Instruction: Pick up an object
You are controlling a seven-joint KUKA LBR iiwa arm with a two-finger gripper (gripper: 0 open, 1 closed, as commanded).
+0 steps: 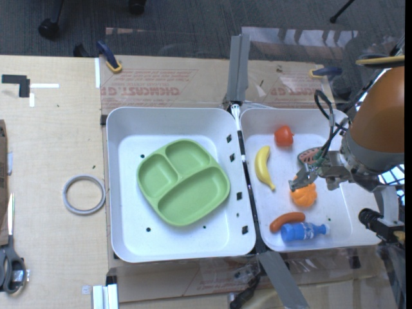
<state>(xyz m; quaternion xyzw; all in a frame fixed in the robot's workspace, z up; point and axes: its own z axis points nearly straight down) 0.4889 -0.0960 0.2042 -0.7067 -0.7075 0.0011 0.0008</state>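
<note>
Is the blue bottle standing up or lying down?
Lying down. The blue bottle rests on its side on the floor of the right bin, stretched sideways just below the sausage.

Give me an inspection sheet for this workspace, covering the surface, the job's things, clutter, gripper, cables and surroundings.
Surface: wooden bench bearing left bin and right bin.
Job's things: in the right bin, banana, tomato, orange fruit, sausage, blue bottle.
Clutter: green divided plate in the left bin; tape ring and scissors on the bench.
Gripper: gripper low over the orange fruit; grip cannot be told.
Cables: dark cables looping by the arm.
Surroundings: carpet, chair base behind.
</note>
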